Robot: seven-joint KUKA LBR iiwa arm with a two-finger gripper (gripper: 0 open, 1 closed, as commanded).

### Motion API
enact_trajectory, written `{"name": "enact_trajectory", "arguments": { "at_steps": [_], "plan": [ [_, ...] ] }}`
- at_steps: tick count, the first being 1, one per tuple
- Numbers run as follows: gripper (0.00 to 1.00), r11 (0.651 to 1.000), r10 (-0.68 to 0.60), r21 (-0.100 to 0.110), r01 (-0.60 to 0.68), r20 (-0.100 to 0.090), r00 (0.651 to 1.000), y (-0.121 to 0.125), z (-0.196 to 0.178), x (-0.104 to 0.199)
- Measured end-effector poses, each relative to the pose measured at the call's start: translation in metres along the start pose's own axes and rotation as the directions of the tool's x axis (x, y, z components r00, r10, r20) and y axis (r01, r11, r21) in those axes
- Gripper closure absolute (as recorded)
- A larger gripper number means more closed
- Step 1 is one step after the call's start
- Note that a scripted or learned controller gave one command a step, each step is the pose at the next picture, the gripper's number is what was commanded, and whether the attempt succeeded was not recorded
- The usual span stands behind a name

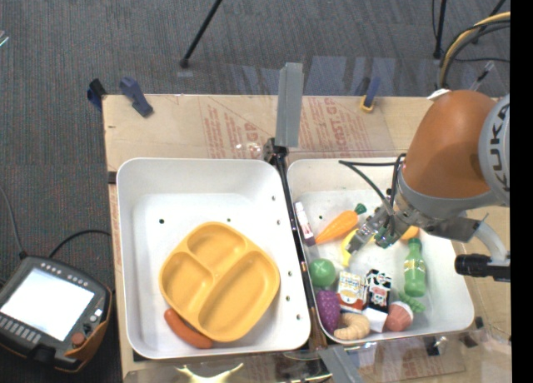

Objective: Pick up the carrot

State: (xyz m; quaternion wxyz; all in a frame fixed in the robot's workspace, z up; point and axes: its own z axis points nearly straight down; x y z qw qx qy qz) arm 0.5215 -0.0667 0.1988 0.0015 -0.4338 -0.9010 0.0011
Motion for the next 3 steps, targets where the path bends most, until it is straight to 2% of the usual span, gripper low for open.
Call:
{"name": "enact_trajectory", "arguments": {
  "at_steps": [1, 2, 3],
  "plan": [
    [1.0, 0.988, -0.154, -0.009, 0.154, 0.01, 0.988, 0.022, -0.129, -0.031],
    [0.0, 0.988, -0.155, -0.003, 0.155, 0.001, 0.988, 0.022, -0.124, -0.03],
    [0.0, 0.999, 0.037, 0.008, -0.036, -0.009, 0.999, 0.037, 0.015, -0.032]
  ]
}}
